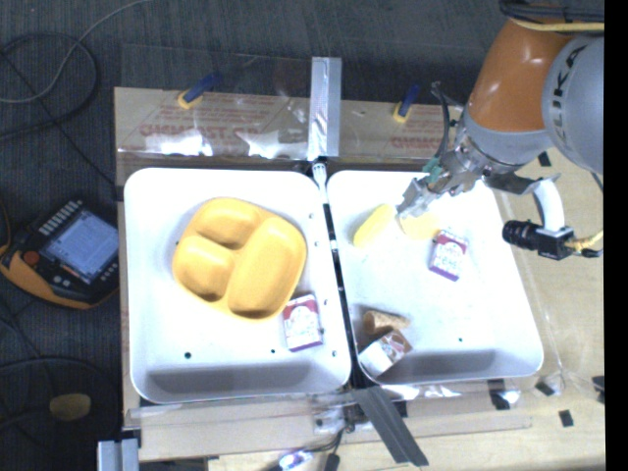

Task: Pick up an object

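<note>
Two shallow white bins sit side by side on the bench; the left bin [147,361] bears a large yellow lobed plastic dish [238,255] and, by its lower right corner, a small white-and-purple carton [302,323]; the right bin [510,351] holds the likelier targets. A pale yellow wedge-shaped block [373,225] lies near that bin's upper left, a second small white-and-purple carton [448,256] rests to its right, and a brown-and-white crumpled packet [384,339] lies against the lower left wall. The grey arm with the orange band [517,77] slants down from the upper right, which sets the gripper [416,200] low over the bin, just beside the wedge's right end and above a smaller pale yellow piece [420,228]; whether it is released or clenched cannot be told from here, and nothing is seen held. Judging by that placement, the wedge or the small piece is the thing aimed at; neither is lifted yet.
</note>
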`<state>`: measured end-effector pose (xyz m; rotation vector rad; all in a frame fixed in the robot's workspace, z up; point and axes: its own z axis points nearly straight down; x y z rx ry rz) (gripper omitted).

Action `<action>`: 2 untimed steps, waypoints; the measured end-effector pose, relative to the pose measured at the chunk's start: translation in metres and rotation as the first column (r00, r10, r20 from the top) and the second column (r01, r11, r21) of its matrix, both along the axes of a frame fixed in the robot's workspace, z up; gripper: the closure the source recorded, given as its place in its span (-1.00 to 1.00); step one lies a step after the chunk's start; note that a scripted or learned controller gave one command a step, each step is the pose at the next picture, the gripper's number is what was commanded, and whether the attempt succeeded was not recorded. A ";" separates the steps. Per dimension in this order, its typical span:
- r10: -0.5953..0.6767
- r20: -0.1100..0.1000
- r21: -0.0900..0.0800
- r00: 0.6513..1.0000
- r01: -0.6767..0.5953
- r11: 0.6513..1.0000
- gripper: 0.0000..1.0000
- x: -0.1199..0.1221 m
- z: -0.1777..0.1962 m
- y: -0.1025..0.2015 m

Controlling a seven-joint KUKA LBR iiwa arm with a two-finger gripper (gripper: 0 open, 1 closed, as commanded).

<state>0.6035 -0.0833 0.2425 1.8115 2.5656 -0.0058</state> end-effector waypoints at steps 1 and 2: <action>0.216 0.001 0.001 0.976 -0.216 0.976 1.00 0.034 -0.009 0.062; 0.407 0.000 0.002 0.914 -0.407 0.914 1.00 -0.013 -0.059 -0.009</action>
